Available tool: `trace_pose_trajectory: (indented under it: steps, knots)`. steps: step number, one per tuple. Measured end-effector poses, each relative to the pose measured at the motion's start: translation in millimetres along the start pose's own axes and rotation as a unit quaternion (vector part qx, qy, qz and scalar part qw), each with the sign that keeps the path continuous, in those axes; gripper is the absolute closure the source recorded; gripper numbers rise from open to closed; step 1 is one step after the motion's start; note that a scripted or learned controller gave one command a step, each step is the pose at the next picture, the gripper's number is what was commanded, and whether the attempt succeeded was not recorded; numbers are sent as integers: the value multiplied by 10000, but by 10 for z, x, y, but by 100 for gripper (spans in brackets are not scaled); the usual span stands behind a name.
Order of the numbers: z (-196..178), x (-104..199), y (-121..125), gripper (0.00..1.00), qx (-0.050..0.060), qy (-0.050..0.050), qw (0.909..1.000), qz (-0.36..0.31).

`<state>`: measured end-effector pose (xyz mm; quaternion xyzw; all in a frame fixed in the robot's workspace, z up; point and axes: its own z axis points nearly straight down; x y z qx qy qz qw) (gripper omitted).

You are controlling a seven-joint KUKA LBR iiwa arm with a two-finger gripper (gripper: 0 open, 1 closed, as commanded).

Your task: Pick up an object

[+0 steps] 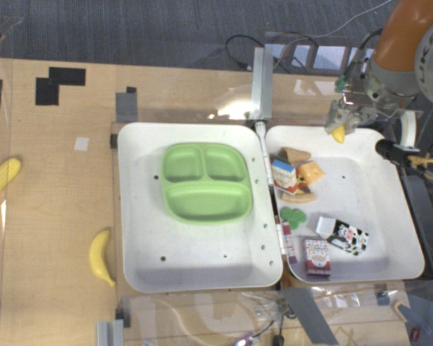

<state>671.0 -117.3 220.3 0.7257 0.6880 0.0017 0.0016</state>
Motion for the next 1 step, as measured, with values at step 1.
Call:
trace_pose_trajectory:
  steps: [1]
  knots:
    - [54,121,-220,100,25,-1,9994,331]
